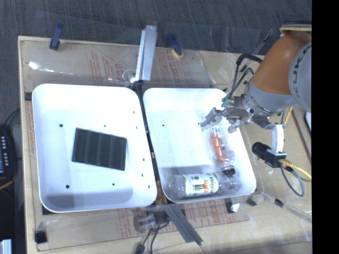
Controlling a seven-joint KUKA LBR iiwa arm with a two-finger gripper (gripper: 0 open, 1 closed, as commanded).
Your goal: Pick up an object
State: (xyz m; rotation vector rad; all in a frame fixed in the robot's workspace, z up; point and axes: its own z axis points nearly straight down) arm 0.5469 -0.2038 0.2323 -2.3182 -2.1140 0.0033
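The approach step is in hand: the pincer, whose grip I cannot tell, hovers at the 12 o'clock end of the small orange-filled bottle and must next descend over it.

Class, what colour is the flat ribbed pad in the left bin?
Black pad, seen in the camera view.

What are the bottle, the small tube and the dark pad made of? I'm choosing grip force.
The bottle looks like clear glossy plastic: see-through, with highlights and a paper-like label. The tube also looks clear plastic, with orange contents. The dark pad looks matte and ribbed, maybe rubber or foam; the view can't settle which.
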